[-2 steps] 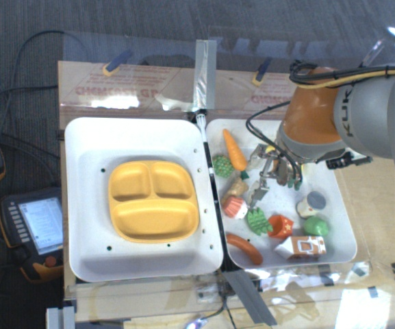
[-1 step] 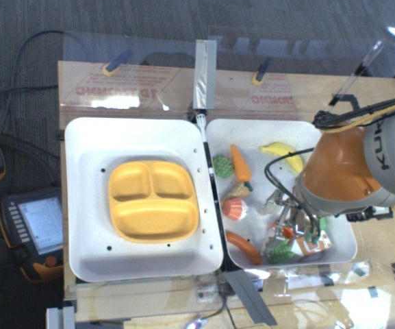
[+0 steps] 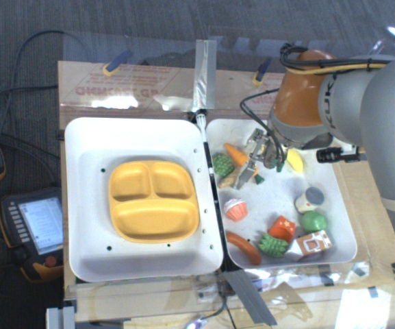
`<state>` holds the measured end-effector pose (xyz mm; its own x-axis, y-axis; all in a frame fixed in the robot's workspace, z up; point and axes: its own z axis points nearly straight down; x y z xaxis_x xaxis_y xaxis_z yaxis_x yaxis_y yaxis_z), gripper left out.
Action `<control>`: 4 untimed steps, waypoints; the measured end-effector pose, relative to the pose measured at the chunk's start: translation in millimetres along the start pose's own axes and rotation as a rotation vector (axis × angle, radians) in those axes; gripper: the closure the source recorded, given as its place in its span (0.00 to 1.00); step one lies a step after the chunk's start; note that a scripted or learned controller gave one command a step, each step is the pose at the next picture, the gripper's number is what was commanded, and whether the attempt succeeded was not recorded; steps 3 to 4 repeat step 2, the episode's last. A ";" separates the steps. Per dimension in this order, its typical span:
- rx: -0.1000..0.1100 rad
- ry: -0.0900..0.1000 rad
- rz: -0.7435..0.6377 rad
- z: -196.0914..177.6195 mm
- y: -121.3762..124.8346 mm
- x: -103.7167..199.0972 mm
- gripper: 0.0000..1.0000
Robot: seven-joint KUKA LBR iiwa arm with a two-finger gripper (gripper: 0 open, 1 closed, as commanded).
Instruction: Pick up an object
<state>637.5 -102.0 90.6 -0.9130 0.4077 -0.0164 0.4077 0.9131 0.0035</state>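
My gripper [image 3: 253,164] hangs low over the back left part of the right bin [image 3: 341,204], reaching in from the upper right. Right beside it lie an orange carrot [image 3: 235,153] and a green leafy toy [image 3: 222,164], with a small tan piece [image 3: 229,181] just below its tip. A yellow piece [image 3: 294,160] lies to its right. Nothing can be made out held in it.
Further forward in the right bin lie a pink cupcake [image 3: 235,210], a grey-blue round piece [image 3: 311,198], a green ball [image 3: 313,221], a red pepper [image 3: 283,227], a green bumpy toy [image 3: 272,246], a sausage [image 3: 244,248] and a small carton [image 3: 313,243]. The left bin [image 3: 87,149] holds a yellow divided tray [image 3: 154,199].
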 end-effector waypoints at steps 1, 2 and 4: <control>0.005 -0.004 -0.002 -11.4 -1.0 -1.6 1.00; 0.006 0.012 0.160 -140.0 55.2 5.7 1.00; 0.006 0.012 0.160 -140.0 55.2 5.7 1.00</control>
